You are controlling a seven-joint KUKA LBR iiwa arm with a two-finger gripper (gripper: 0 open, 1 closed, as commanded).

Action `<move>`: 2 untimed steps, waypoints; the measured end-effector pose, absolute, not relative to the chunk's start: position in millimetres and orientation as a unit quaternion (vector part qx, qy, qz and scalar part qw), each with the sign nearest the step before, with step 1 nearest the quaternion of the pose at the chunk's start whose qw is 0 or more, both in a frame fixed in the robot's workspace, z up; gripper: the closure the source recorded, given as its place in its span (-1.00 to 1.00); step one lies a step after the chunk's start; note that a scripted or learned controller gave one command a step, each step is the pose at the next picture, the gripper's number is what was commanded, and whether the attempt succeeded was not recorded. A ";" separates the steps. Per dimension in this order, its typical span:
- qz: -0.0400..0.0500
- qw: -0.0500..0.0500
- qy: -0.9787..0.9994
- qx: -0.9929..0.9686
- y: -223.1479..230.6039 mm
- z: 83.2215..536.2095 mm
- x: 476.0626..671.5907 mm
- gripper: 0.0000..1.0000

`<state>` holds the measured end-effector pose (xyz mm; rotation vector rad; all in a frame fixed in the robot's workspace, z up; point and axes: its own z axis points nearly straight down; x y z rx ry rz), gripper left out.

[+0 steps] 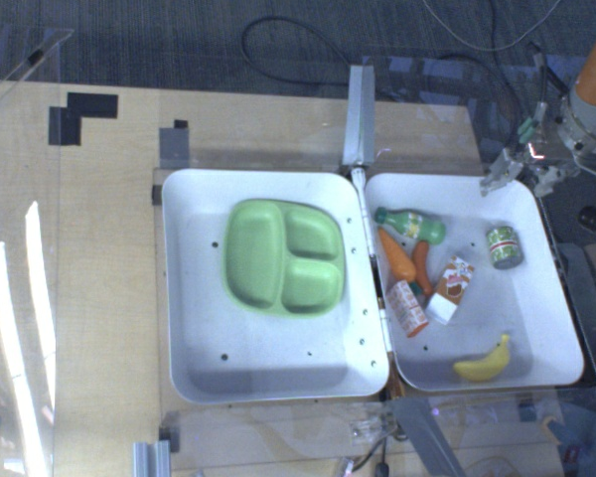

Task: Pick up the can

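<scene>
The can (504, 246) is small and green-grey with a label, and it lies near the right wall of the right bin (556, 361). My gripper (521, 170) hovers over that bin's far right corner, up and slightly right of the can and apart from it. Its fingers look spread, with nothing between them.
The right bin also holds a green bottle (410, 226), a carrot (397, 254), a red-and-white carton (452, 284), a second red packet (407, 308) and a banana (483, 360). A green divided tray (282, 256) sits in the left bin (194, 346). Cables trail behind the bench.
</scene>
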<state>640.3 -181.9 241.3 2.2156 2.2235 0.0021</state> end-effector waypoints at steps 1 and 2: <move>0.001 0.002 0.680 0.734 -204.1 100.6 605.3 -1.00; 0.003 0.003 0.681 0.733 -203.6 112.2 607.0 1.00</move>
